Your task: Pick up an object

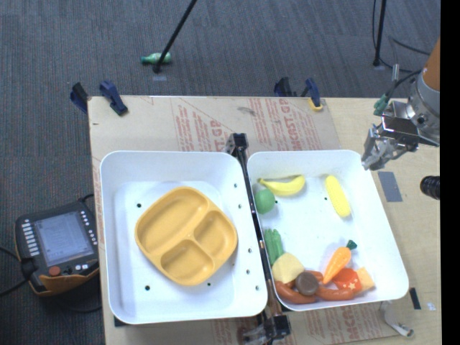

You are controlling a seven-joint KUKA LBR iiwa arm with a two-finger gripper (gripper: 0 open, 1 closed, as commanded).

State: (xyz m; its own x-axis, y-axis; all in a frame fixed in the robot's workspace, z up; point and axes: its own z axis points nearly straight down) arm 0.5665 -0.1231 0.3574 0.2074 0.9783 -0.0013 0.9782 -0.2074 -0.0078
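Note:
The right bin (363,192) holds toy food: a yellow banana (283,185), a yellow corn-like piece (338,195), a green round fruit (264,201), a green vegetable (274,244), a pale yellow piece (287,268), a carrot (336,261), a red piece (345,282) and a brown round piece (307,284). My gripper (379,152) hangs just outside the right bin's far right corner, above the bench, with nothing seen between its fingers.
The left bin (118,192) holds a yellow divided plate (186,234). A teach pendant (56,246) lies left of the bench. Blue clamps (113,96) grip the bench's far edge. A stand leg (180,21) crosses the floor behind.

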